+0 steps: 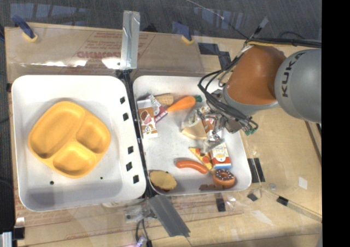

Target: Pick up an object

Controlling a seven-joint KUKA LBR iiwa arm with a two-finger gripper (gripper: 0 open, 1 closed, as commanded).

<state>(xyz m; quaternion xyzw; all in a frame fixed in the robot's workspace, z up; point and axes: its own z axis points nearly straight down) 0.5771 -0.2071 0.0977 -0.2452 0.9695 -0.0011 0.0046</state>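
Presently, step in hand: judged the reach-down stage of the pick; the pincer (212, 134) hung low over the right bin (164, 84), near its right wall, with nothing seen between its tips.
Pincer state: could not be told; cables and the orange-banded wrist (252, 76) hid how it stood.
Likeliest thing to take: the pale wedge (192, 129), which lay just to the left of the pincer, near the middle of the right bin, perhaps touching it, though that could not be told.
Other candidates: a small carton (219, 156) lay just below the pincer toward the bin's near right corner; a chocolate doughnut (223, 177) sat in that corner; a red sausage (192, 165) lay near the front wall; a carrot (182, 103) lay toward the back wall; a printed box (146, 121) lay along the left wall; a brown cookie (162, 180) sat in the near left corner.
Left bin (22, 93): held a yellow divided tray (68, 137), well apart from the pincer.
Next move called for: settling on one item among close neighbours, closing squarely on it, then lifting straight up; crowding made a slip or a double catch the risk.
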